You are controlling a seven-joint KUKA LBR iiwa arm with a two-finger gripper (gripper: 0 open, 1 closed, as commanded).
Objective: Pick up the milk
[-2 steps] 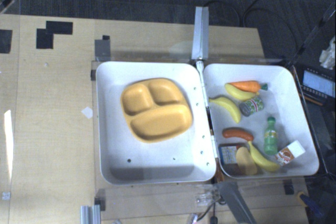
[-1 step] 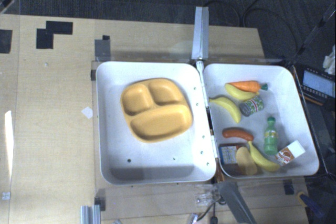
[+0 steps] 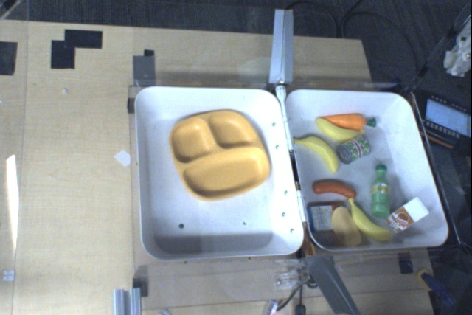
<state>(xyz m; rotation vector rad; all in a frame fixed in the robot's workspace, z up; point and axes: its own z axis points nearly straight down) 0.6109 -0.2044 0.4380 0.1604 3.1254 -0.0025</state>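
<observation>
Lying tilted in the near right corner of the right bin (image 3: 431, 158), the milk (image 3: 408, 215) showed as a small white carton with a red and orange print. Its printed end touched, or very nearly touched, the tip of a banana (image 3: 369, 223) that curved along the bin's near wall. Just to the carton's left and a little farther back lay a green bottle (image 3: 380, 192), its cap pointing away from the camera.

The rest of the right bin was crowded. A carrot (image 3: 344, 120) lay near the far wall, with a yellow piece (image 3: 332, 131) tucked against its underside. A second banana (image 3: 318, 150) sat closer to the divider between the bins, and a small can (image 3: 354, 149) lay on its side just right of it. A reddish sausage (image 3: 333, 189) rested near the middle. In the near left corner were a dark little packet (image 3: 321, 216) and a tan rounded item (image 3: 345, 226), whose nature could not be made out.

The left bin (image 3: 151, 181) carried a yellow divided tray (image 3: 220, 153), set slightly askew and well apart from the milk. Both bins sat on the pale wooden counter (image 3: 66, 158).

A pale piece of hardware (image 3: 457, 52) stood at the upper right edge, outside the bins and far from the carton. Whether the end effector was released or clenched could not be told. Nothing was touching the milk.
</observation>
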